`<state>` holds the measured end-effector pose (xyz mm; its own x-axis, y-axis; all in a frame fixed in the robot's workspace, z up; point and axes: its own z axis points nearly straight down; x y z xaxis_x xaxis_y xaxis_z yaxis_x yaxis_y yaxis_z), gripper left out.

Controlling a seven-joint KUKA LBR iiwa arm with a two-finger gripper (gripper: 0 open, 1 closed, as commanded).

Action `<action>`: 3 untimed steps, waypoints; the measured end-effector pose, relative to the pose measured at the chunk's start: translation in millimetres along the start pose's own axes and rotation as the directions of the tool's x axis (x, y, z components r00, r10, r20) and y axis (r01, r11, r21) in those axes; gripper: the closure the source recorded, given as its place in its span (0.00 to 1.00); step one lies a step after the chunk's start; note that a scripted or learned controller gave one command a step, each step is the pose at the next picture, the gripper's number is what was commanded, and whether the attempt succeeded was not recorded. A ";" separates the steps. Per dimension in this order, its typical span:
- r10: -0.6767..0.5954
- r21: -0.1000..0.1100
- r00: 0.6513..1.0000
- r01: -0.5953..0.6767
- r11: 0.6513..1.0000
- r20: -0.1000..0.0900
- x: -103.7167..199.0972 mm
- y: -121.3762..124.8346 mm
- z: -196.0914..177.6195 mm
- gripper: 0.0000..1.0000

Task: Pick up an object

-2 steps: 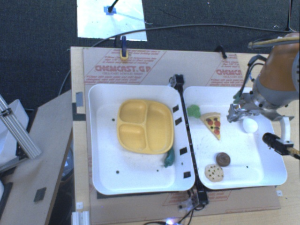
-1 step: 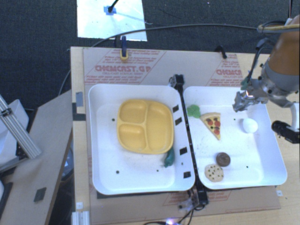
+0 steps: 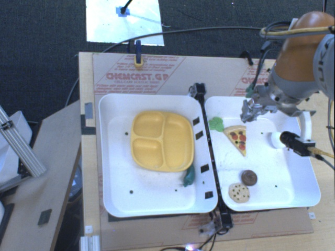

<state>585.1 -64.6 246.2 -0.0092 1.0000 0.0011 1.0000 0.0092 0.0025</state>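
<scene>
My gripper [image 3: 249, 112] hangs over the back part of the right bin [image 3: 309, 184], with nothing visibly in it. A pizza slice [image 3: 236, 138] lies just in front of and below it. A green leafy piece [image 3: 215, 123] sits to its left, near the bin's left wall. Toward the front of this bin are a dark brown round cookie [image 3: 249, 178] and a pale chocolate-chip cookie [image 3: 239, 193]. In the left bin [image 3: 112, 192] lies a yellow divided plate [image 3: 161, 140], with a small teal object [image 3: 188, 177] at its front right corner.
A black divider strip [image 3: 205, 150] runs between the two bins. Both bins rest on a cardboard sheet [image 3: 157, 72] on the bench. The arm [image 3: 303, 51] comes in over the right bin's back right corner. Bare white floor shows at the right bin's front right.
</scene>
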 end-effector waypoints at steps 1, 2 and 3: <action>-0.001 0.000 1.000 0.001 1.000 0.000 54.4 21.1 8.1 1.00; 0.000 0.001 1.000 0.000 1.000 -0.001 105.7 27.8 21.5 1.00; -0.002 0.000 1.000 0.002 1.000 -0.002 167.1 30.1 19.3 1.00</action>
